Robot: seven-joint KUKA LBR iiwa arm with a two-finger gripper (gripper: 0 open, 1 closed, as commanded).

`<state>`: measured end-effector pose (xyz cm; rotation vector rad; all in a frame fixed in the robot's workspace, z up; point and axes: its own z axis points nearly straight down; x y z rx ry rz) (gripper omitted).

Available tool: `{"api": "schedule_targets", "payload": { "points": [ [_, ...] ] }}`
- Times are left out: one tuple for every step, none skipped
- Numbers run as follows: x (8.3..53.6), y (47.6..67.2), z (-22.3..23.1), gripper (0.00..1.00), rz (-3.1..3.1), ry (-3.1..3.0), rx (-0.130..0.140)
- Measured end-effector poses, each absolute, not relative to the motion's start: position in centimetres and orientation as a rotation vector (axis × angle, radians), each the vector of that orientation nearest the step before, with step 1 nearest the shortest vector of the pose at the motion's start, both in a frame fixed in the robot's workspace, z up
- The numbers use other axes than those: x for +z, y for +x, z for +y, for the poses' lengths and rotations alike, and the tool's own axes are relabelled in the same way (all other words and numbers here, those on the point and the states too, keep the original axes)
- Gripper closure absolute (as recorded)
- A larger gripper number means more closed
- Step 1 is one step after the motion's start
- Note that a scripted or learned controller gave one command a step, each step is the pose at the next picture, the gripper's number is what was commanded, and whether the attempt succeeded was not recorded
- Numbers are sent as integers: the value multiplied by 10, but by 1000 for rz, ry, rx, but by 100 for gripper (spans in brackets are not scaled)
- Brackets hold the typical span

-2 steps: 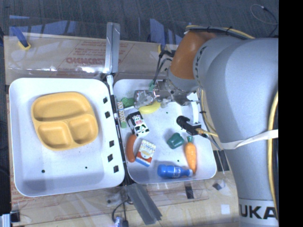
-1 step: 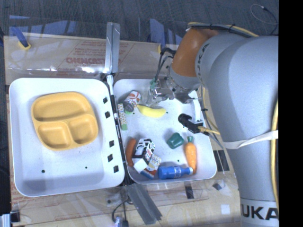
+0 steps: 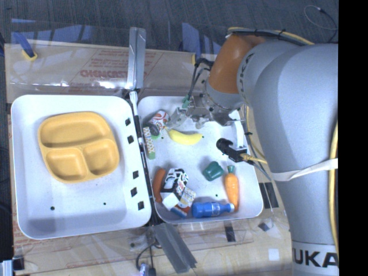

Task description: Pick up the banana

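Gripper [image 3: 192, 115] hovers near right bin's [image 3: 253, 203] far edge, just above banana [image 3: 184, 136]; grasp state unclear, cannot tell. Banana lies in bin's far half, nothing visibly clamping it.

Robot lab, KUKA arm [image 3: 287, 125], white bins [image 3: 34, 223]

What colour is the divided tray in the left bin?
Yellow-orange, plain; the divided tray shows clearly in the camera view.

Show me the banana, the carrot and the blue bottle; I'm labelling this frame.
banana [image 3: 185, 137]: camera view, middle of the yellow peel.
carrot [image 3: 231, 190]: camera view, middle of the orange body.
blue bottle [image 3: 210, 210]: camera view, middle of the bottle's side.
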<state>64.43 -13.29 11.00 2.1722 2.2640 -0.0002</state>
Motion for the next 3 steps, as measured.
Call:
{"api": "schedule_targets", "payload": {
  "points": [
    [92, 657, -164, 0, 2159, 2283, -1],
    [92, 597, -111, 0, 2131, 2312, -4],
    [102, 597, -112, 100, 2135, 2310, -6]
  ]
}}
